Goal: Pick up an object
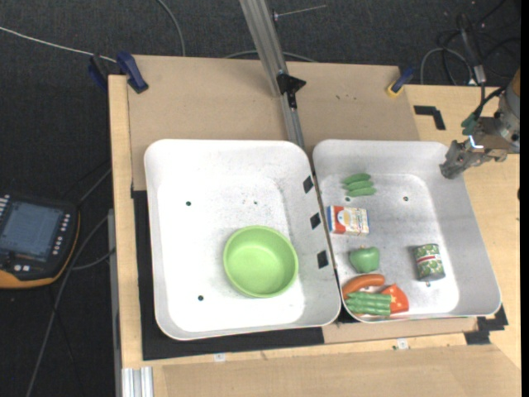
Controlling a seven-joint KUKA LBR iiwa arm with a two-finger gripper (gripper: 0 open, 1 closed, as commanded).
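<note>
The right bin [450,222] holds several small things: green pea pods [359,184] near its back, a small red and white carton [348,220], a green pepper [364,260], a green can [428,262], and a heap of an orange sausage, green beans and something red [376,296] at the front. A green bowl [260,260] sits in the left bin [190,180]. My gripper [457,160] hangs at the far right, over the back right corner of the right bin, well away from the objects. Nothing shows in it.
A metal pole [266,35] slants from the top down to the gap between the bins. Black clips [316,222] line the divider. Blue clamps [132,73] grip the board's back corners. A tablet-like pendant [33,238] lies off the bench at left.
</note>
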